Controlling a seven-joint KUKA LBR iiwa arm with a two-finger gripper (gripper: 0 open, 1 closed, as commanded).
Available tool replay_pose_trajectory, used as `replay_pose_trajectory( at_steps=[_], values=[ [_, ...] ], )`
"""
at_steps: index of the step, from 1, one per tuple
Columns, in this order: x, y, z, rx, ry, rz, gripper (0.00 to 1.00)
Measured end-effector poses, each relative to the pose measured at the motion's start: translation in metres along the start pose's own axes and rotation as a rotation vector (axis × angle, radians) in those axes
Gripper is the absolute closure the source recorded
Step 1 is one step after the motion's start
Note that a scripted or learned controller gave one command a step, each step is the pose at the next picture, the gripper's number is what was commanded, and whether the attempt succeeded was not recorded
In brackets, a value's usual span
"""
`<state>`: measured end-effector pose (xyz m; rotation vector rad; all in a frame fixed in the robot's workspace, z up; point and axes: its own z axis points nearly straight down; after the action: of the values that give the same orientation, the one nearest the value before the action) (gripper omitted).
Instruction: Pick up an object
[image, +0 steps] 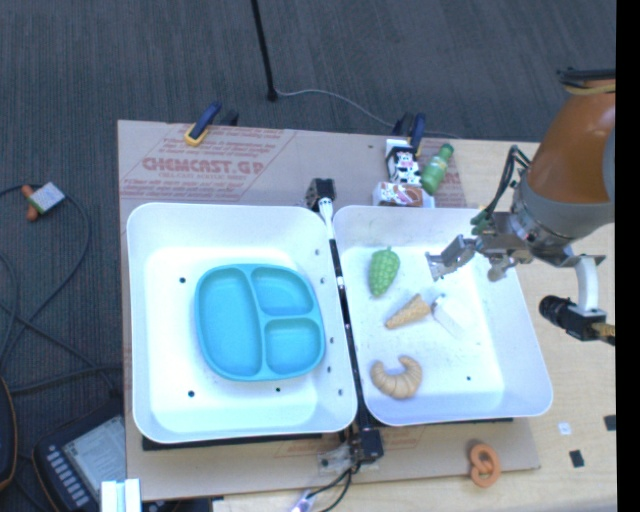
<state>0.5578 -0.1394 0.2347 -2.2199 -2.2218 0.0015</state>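
overhead, two shallow white bins sit side by side on a bench. left bin (160, 250): a blue three-compartment tray (262, 322) lies near its centre. right bin (520, 370): a green bumpy fruit-like object (384, 270) lies near the left wall, a tan cone-shaped object (408, 312) just below and right of it, and a croissant-shaped object (398, 376) lower down; all three lie apart. the gripper (447, 258), on the grey arm with its orange band (575, 150), hangs over the upper right part of this bin, above and right of the cone; whether its fingers are apart or together cannot be told, and nothing is seen between them.
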Motion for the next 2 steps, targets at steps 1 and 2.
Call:
replay_pose_trajectory(
  at_steps=[1, 2],
  values=[
    [0.008, 0.009, 0.115, -0.006, -0.001, 0.0, 0.0],
    [0.013, -0.004, 0.124, -0.027, -0.011, 0.002, 0.0]
  ],
)
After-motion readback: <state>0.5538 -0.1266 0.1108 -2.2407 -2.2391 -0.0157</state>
